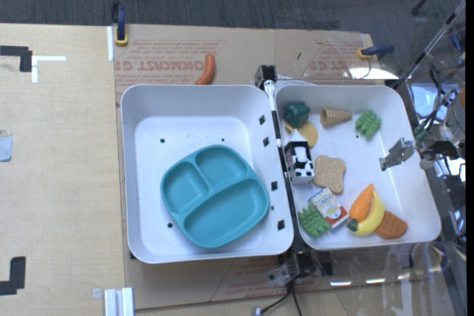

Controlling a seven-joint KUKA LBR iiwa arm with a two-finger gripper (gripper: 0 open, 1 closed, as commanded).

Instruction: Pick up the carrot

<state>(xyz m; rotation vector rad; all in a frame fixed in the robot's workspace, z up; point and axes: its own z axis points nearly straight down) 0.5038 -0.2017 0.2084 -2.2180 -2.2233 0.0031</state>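
The carrot (361, 201), below and left of the claw (398, 153), looks light, stiff and smooth, best taken across its orange middle; whether the claw is open, I cannot tell.

Arm (448, 148) mostly beyond the right edge

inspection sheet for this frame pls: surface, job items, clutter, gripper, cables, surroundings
Surface: bench with left bin and right bin.
Job's things: carrot in right bin, lying against banana.
Clutter: teal plate in left bin; toast, cone, carton, greens in right bin; sausage behind the bins.
Gripper: gripper over right bin's right side, apart from carrot.
Cables: cable at front edge.
Surroundings: dark floor, clamps.
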